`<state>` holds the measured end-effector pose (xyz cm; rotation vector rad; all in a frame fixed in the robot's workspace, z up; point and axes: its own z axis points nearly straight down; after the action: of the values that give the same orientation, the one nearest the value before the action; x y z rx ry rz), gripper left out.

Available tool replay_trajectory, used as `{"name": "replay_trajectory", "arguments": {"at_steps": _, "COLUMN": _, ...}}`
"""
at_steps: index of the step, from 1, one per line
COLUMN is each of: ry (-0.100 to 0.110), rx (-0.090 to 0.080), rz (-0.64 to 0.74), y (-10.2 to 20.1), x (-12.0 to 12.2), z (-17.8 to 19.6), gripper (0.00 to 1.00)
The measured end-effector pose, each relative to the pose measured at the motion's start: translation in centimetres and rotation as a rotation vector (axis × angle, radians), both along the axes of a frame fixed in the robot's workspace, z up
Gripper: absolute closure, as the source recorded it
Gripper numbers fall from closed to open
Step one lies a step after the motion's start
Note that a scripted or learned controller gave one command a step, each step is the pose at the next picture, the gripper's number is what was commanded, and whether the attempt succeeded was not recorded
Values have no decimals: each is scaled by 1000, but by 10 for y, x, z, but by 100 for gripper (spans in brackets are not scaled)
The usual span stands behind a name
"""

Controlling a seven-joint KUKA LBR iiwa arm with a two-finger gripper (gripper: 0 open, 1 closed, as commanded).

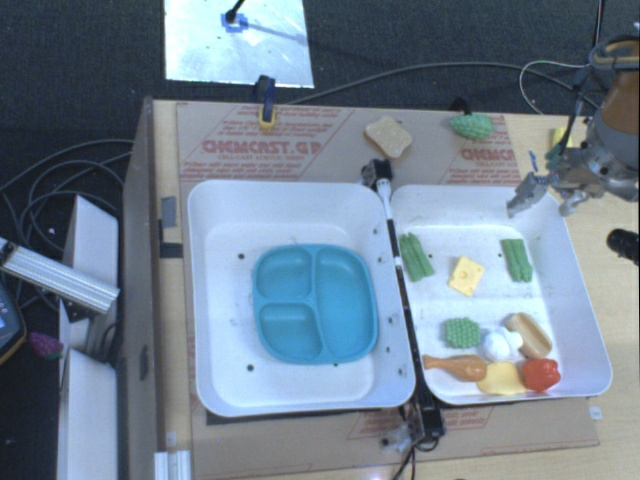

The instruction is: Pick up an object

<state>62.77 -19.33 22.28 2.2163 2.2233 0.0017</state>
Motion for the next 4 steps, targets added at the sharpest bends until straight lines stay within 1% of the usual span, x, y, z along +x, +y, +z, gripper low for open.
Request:
{"name": "replay_trajectory", "arguments": {"at_steps": 1, "ry": 3, "rx": 2, "rz": 1, "y": 72, "x": -49, "z": -52, "gripper": 0}}
{"name": "replay_trajectory", "arguments": {"at_steps": 2, "ry": 3, "rx": 1, "rz": -2, "y": 75, "x": -86, "z": -86, "gripper": 0}}
{"name": "replay_trajectory", "arguments": {"at_steps": 3, "ry": 1, "rx": 1, "rz": -2, "y": 104, "x": -127, "z": -139, "gripper": 0}}
{"name": "replay_trajectory", "arguments": {"at_steps": 4, "ry": 0, "rx": 0, "rz": 0, "y": 95, "x": -65, "z": -138, "gripper": 0}}
